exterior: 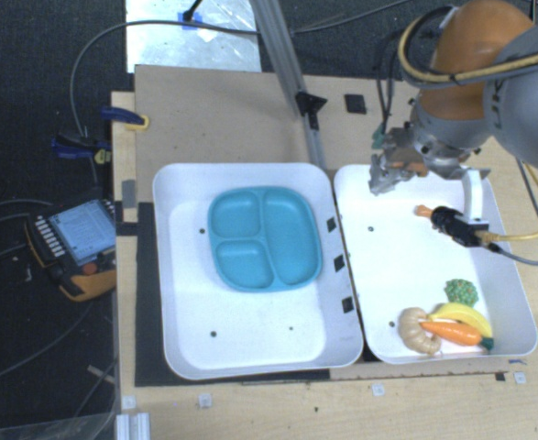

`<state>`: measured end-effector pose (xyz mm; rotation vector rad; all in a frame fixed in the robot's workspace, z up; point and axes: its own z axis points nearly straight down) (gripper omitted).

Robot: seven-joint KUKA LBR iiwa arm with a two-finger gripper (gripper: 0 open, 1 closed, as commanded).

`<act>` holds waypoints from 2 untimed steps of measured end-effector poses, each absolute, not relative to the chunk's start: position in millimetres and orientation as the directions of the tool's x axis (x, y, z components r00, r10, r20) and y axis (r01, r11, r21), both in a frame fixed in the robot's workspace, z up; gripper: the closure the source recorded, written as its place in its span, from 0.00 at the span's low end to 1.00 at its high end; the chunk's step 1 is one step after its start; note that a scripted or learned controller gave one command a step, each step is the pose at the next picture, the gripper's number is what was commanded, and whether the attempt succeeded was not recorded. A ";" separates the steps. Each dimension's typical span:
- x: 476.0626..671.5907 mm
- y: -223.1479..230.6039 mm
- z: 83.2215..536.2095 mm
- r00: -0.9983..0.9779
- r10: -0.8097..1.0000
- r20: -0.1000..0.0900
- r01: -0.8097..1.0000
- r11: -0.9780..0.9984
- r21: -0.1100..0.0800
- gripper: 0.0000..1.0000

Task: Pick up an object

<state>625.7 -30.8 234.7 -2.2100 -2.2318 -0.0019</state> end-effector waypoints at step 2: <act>604.7 85.6 239.4 -0.011 1.000 0.002 1.000 0.011 0.000 1.00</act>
